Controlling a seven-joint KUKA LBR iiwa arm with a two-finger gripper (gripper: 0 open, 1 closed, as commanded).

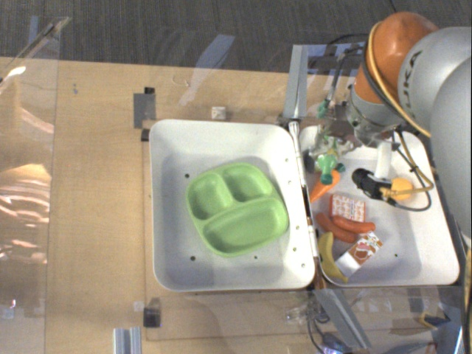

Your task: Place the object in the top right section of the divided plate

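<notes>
Pincer (330, 147) sits low at the 11 o'clock corner of the right bin (435, 268), just above the toy carrot (322, 184); whether it is parted or closed on anything I cannot tell. Green divided plate (236, 209) lies in the left bin (166, 198), target section (247, 182) at its 1 o'clock. Judgement: secure the carrot mid-body, lift clear of both bin walls, then travel toward 9 o'clock.

Green divided plate (236, 209) in left bin (169, 198), toy food in right bin (428, 257)
</notes>
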